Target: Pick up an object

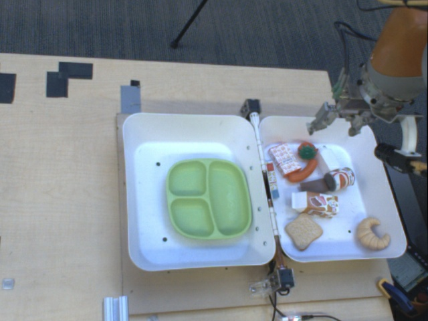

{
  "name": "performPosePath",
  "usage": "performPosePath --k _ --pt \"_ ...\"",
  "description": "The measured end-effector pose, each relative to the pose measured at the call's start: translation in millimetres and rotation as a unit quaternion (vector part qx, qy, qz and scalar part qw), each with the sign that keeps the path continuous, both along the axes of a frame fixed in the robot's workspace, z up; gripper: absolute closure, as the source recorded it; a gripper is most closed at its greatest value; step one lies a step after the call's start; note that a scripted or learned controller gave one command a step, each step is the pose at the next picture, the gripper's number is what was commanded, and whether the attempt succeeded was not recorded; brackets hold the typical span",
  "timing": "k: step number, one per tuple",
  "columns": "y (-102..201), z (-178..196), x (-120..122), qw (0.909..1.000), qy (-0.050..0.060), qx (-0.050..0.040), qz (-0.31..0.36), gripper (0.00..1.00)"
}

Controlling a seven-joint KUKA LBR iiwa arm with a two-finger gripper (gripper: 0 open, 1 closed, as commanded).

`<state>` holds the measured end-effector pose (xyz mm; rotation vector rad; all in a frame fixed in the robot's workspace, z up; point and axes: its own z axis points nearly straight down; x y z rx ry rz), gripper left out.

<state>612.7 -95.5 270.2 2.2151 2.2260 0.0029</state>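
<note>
1. Object to pick: none is singled out by the task; the candidates lie loose in the right bin point(391, 199), a shallow white tray beside the left bin point(134, 179).
2. Candidates, all toy food:
   - a carrot point(304, 166), orange with a green top, near the bin's far side;
   - a printed packet point(283, 156) touching the carrot on its left;
   - a small can point(342, 178) lying on its side;
   - a dark brown piece point(315, 186) just beside the can;
   - a printed box point(324, 206) near the centre;
   - a bread slice point(304, 231) toward the near edge;
   - a croissant point(372, 234) in the near right corner.
3. The left bin holds a green divided plate point(208, 199); no toy food rests on it.
4. Gripper point(341, 119): it hangs over the far edge of the right bin, above the carrot and clear of every item. The jaws stand spread, with nothing between them.
5. Progress: judged as early. No object is grasped or lifted. Descent, closing and lifting all remain.
</note>
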Motion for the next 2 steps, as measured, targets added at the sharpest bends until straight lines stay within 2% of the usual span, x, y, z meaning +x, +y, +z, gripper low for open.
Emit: performPosePath --k 1,2 --pt "-33 -155 -24 1.0000 0.001 -0.0001 -0.002 0.00" --pt "-22 -180 50 1.0000 0.008 0.0003 -0.003 0.00"
